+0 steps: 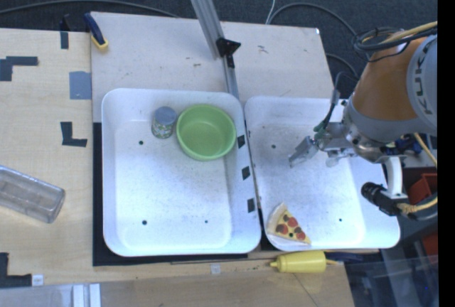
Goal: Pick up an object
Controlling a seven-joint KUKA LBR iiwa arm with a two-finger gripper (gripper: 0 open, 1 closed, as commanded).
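A: Where is the hand (304, 151) sitting right now?

B: It is hanging over the right bin (355, 227), toward the middle of its upper half, with the arm (387, 96) coming in from three o'clock. The fingers are pointing toward nine o'clock and standing slightly apart, with nothing between them.

A: So what is it going for?

B: I am guessing the pizza slice (288, 224), which is lying at about seven o'clock from the hand, in the bin's near left corner. The cup (206, 131) and the small jar (163, 122) touching its nine o'clock side are sitting in the left bin (121, 227), across the divider.

A: What is worrying you?

B: The slice is lying flat and hard against the bin wall. I am expecting one finger to strike the rim, or both to slide over the top and close on air.

A: And the cup?

B: It is looking wide for that narrow opening, so the fingers would be needing the rim. Nudging it would be pushing the jar too.

A: Anything else nearby?

B: A yellow bottle (302, 261) is lying on the worktop (43, 106) at six o'clock of the slice, outside the bin. A misjudged descent there would be hitting the edge.
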